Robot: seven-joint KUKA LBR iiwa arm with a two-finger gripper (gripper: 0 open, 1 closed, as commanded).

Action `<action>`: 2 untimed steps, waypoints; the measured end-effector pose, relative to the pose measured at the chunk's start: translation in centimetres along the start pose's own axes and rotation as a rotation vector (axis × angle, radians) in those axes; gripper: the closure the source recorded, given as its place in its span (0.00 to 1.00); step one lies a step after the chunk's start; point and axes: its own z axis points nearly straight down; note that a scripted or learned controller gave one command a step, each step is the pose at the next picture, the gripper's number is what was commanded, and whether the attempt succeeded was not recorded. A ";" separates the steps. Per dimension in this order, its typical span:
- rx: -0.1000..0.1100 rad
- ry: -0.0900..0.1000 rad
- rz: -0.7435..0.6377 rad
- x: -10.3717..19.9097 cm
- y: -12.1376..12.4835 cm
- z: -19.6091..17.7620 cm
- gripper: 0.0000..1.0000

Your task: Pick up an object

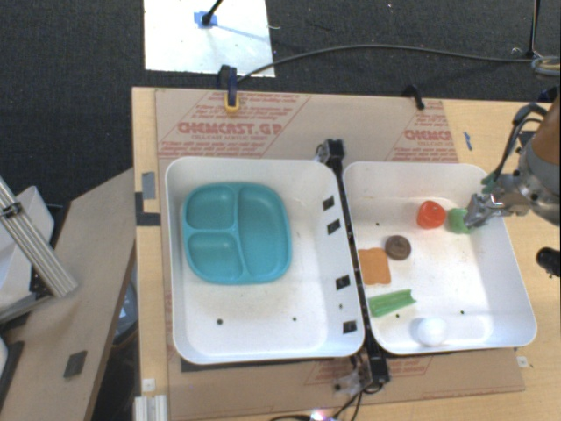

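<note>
Camera view showed our gripper (478,210) at right, touching a green object (458,220); jaw state we couldn't tell. We judged centring over it before closing best.

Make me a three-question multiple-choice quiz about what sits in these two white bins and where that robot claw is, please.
1. Where does the teal divided plate lie?
A left bin
B right bin
C on the bench

2. What colour is the round object beside the gripper?
A blue
B orange-red
C black

3. Where is the gripper?
A over the left bin
B at the right bin's far right edge, near a small green object
C over the white ball

Answers: 1 A, the plate fills the left bin; 2 B, it is orange-red; 3 B, it sits by the green piece.
</note>
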 end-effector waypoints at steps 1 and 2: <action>0.003 0.001 -0.001 0.0 0.1 -0.4 1.00; 0.004 0.002 -0.003 6.0 -0.7 -0.2 1.00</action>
